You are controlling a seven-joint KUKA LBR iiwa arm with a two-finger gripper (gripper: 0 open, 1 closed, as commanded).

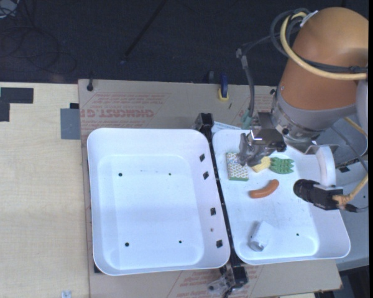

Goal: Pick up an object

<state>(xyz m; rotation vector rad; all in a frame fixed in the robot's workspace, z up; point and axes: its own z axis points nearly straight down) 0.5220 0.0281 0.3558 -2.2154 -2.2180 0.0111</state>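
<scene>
**Operator:** State the surface condition, front to back.

**Technician:** A light wood-grain bench (31,216) carried a cardboard sheet (286,275) with red print. Two bins sat on the sheet, side by side and touching along a row of black clips (212,212). The left bin (149,203) showed four small dark dots on its floor. The right bin (298,219) held all loose items.

**Operator:** List the items, nearest first.

**Technician:** A grey block (256,236) lay near the front wall, well apart from the rest. Behind it lay an orange sausage (263,189), angled. Further back, a green-and-white checked pad (238,166) lay near the clip row. A yellow piece (260,164) sat just beside the pad, and a green piece (282,164) sat beside the yellow piece.

**Operator:** Gripper status?

**Technician:** The gripper (252,149) was positioned directly over the yellow piece and the rear edge of the pad. Whether it was released or clenched could not be determined, and no grasp was confirmed. The arm (323,61) entered from the right.

**Operator:** Beyond the bins?

**Technician:** The bench bore black patches (9,101) and a grey patch (69,123) at far left. Behind the bench lay a dark floor (143,30) with loose cables (12,5).
</scene>
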